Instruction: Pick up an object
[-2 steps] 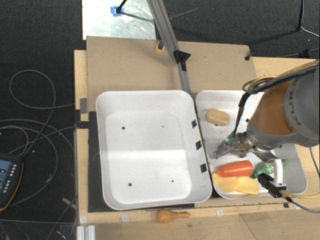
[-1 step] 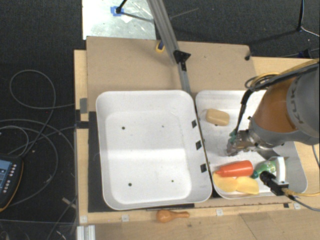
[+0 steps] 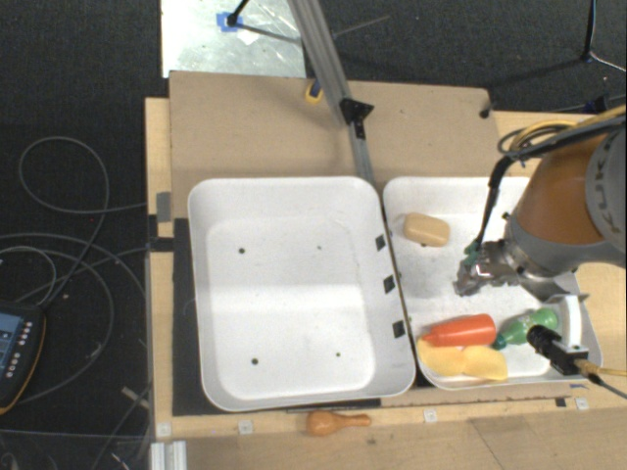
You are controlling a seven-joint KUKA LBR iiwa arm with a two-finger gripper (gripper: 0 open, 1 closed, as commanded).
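We see the arm [image 3: 573,199] reaching in from the right over the right bin [image 3: 441,199], with the hand [image 3: 477,274] low above bare bin floor in the middle of it. We cannot tell how the hand stands, apart or together, because it is small and blurred from this height, and nothing shows in its grip. The things it might pick lie around it rather than under it: a tan block [image 3: 427,229] near the far left of the bin, well apart from the hand, and a cluster along the near edge made of a red-orange tube [image 3: 460,330], a yellow piece [image 3: 462,362] touching it below, and a green bottle [image 3: 525,327] just beside them to the right. We judge the main risk to be a close on nothing, since the hand sits over bare plastic between the block and the cluster. If it goes for the cluster, the crowding could let it nudge one piece and knock the neighbours against the bin wall, or catch two at once. The left bin [image 3: 294,292] holds nothing to aim for, and an orange toy [image 3: 338,421] lies outside on the counter [image 3: 245,125]. We can read no brand, label or writing anywhere.
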